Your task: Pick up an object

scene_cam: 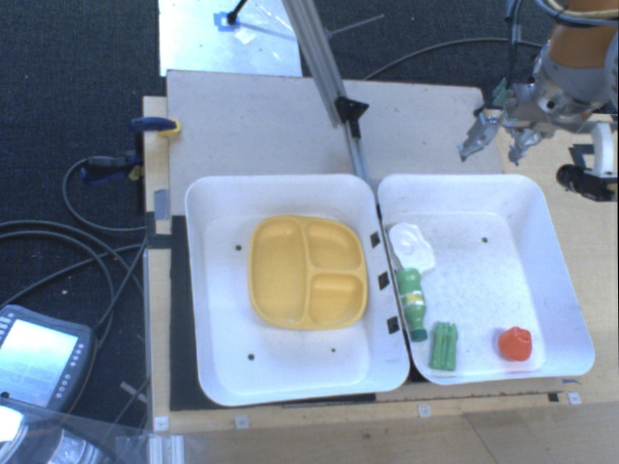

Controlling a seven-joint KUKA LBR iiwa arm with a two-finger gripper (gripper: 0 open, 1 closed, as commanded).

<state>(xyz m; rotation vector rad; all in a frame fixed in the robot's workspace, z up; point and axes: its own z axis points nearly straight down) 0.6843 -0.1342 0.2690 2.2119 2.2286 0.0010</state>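
**Bench inventory: two bins, arm above the far rim**

Nearest row, right bin (556, 249): an orange cup-like object (515, 343) in the near right corner; a green ridged piece (444, 345) just to its left, apart from it. A green bottle (413, 303) lies lengthwise along the bin's left wall, cap end toward the camera. A white crumpled item (413, 246) sits just beyond the bottle, touching or nearly touching its far end.

Left bin (208, 259): one yellow divided plate (309, 271) with three compartments, lying flat near the middle.

Beyond the bins: bare bench board (271, 124) with a slanted metal pole (319, 46) crossing it.

Far right: the gripper (499, 140) hangs over the bench just past the right bin's far rim, outside the bin. Its two fingers are spread apart, with nothing between them. All four right-bin objects lie nearer the camera than the gripper, well apart from it; the white item is closest, the orange one farthest.
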